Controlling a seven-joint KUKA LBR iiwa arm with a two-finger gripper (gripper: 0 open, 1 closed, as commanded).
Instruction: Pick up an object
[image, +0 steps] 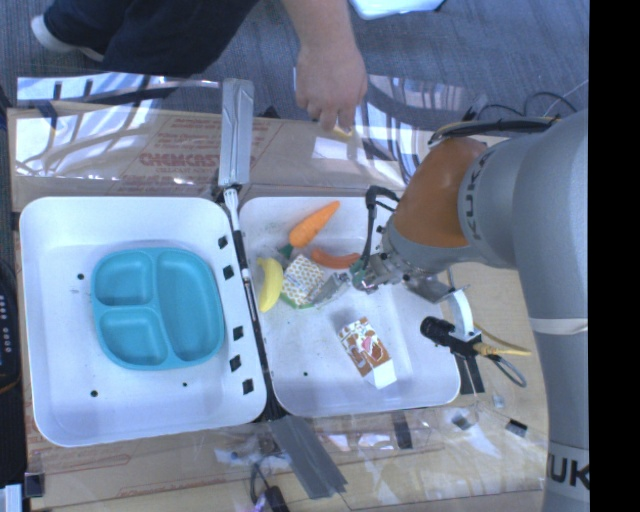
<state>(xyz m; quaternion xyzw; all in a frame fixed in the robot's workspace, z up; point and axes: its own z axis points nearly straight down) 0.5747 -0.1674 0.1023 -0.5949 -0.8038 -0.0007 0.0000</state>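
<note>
Carrot (314, 222) lies in right white bin (420, 385).

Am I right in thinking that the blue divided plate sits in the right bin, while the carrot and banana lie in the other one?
Not quite: the camera view shows the blue divided plate in the left bin. The carrot and banana lie in the other one, the right bin.

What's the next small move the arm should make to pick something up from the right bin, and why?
Probably a short descent toward the clutter directly beneath it. The gripper sits low in the right bin, beside the patterned packet, with the banana and carrot just past it. Nothing shows between its fingers, so no grasp looks made yet.
</note>
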